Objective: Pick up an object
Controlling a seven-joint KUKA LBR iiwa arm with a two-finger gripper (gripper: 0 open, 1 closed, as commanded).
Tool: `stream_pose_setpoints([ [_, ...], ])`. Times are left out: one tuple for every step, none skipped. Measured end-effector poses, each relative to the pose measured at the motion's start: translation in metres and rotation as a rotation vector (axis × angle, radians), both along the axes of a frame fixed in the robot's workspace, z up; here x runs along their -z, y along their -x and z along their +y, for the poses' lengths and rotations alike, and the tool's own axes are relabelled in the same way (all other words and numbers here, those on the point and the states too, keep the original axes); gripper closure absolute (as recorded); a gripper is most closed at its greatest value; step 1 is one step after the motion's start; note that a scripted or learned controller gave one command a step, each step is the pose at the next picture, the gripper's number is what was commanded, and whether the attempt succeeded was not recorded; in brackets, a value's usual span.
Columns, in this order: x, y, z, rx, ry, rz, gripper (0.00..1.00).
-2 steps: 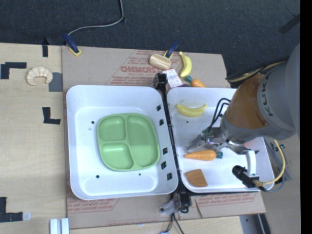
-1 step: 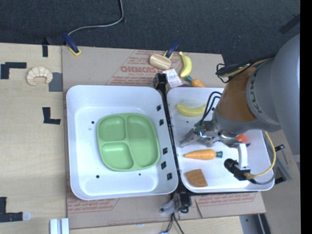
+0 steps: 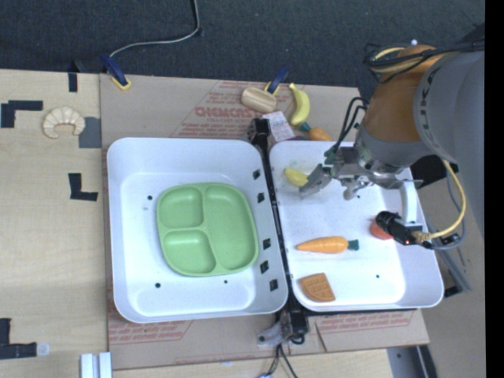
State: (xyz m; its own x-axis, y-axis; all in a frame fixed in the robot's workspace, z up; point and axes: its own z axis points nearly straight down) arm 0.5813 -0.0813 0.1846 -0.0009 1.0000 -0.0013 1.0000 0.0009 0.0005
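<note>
Desk (image 3: 47,235) carries two white bins side by side. Left bin (image 3: 130,164) holds a green tray (image 3: 208,228) with three compartments. Right bin (image 3: 425,286) holds the candidates for the pick: carrot (image 3: 323,245) lying flat near the middle, waffle (image 3: 316,287) close to the near wall, a red piece (image 3: 381,226) partly hidden by the arm's cabling at the right, and a small yellow piece (image 3: 294,176) at the far left corner.

Arm (image 3: 409,109) reaches in from the right over the far half of the right bin. Gripper (image 3: 335,183) sits low over the bin floor, just beside the yellow piece — to its right, not over it.

Fingers: one (image 3: 315,183) points left toward the yellow piece, the other (image 3: 353,189) hangs further right. They look spread, with bare bin floor between them. Nothing is pinched. Whether the left finger touches the yellow piece — cannot tell; they are very near.

Judgement on the step: approach, grasp not yet made. Nearest target is the yellow piece. To do it well, shift left so the piece lies between the fingers, then descend and close. Risk: the piece is small and close to the bin wall, so a finger landing on it may push it into the corner. The carrot, well apart from walls, looks the easier alternative.

Outside the bins, beyond the far wall: banana (image 3: 299,103), a tan roll (image 3: 258,98); far left on the desk, a croissant (image 3: 63,121).
</note>
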Motion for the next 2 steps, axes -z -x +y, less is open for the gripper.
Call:
stream_pose_setpoints([
  [0.098, 0.046, -0.052, 0.001, -0.001, 0.0, 0.0],
  [0.092, 0.08, -0.028, 0.001, -0.003, 0.003, 0.0],
])
